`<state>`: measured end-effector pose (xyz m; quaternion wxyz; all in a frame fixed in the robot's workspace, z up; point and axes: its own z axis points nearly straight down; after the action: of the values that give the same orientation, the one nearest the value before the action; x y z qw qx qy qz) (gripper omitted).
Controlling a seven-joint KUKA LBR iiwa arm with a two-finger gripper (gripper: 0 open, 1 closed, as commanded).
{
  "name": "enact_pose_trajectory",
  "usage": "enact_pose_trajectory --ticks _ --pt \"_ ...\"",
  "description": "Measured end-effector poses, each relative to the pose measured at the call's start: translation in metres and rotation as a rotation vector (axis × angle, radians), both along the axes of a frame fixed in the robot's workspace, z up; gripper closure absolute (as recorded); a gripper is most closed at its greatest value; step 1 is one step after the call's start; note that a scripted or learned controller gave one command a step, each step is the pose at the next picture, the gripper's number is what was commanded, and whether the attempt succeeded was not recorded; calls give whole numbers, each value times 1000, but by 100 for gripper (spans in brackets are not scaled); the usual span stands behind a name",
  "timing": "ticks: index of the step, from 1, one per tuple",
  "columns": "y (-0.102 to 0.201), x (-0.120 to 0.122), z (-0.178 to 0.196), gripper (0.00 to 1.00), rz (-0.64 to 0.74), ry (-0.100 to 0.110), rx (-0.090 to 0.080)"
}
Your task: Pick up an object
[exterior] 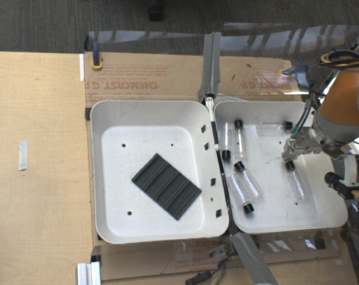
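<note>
Several clear plastic tubes with black caps lie in the right bin. Two stand side by side near its left wall. A fatter tube lies slantwise below them, and another lies flat along the back. My gripper hangs low over the right part of this bin, just above the capped end of a thin tube. No tube is visibly lifted. A dark ribbed slab lies flat and slantwise in the left bin.
The grey arm with its orange band comes in over the right bin's right rim. A grey divider bar stands behind the two bins. Cardboard lies under them, and wooden bench top extends to the left.
</note>
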<state>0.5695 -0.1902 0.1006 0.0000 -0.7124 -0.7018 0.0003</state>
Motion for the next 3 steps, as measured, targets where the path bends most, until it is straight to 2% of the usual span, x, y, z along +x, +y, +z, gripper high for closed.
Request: enact_pose_trajectory --ticks 1,2,3 --pt "0 0 0 0 1 0 0" --pt "-16 -51 -9 0 28 1 1" --pt "-17 -51 -1 100 25 2 1"
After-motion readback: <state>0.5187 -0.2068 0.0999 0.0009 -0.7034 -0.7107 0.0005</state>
